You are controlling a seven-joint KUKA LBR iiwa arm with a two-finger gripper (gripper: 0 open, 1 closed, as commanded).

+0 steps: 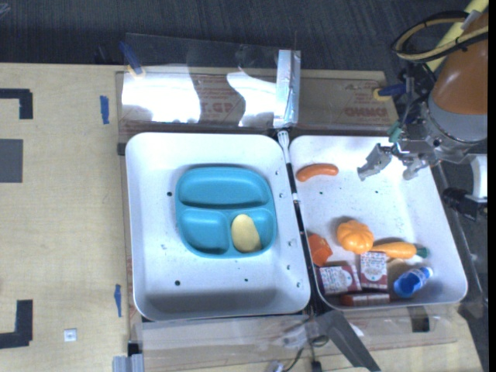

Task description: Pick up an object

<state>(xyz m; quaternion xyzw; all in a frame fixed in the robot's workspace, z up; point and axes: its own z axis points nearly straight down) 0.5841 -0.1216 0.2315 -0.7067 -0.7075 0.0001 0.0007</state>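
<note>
My gripper [394, 165] hovers over the back right part of the right bin [403, 208], open, its two fingers spread apart with nothing between them. Left of it an orange sausage [317, 171] lies near the bin's back left corner. Toward the front lie an orange pumpkin-like toy [355, 235], a carrot [397, 249], a red-orange piece [318, 248], two small red-and-white packets [354, 273] and a blue-capped bottle [410, 281]. In the left bin [155, 161] a blue divided tray [221, 200] holds a yellow lemon-like piece [246, 232].
A shiny clear panel [209, 87] stands behind the left bin, with a metal post [287, 87] at the divide between bins. Yellow cables [434, 37] loop at the arm's back right. Wooden bench [54, 231] stretches to the left.
</note>
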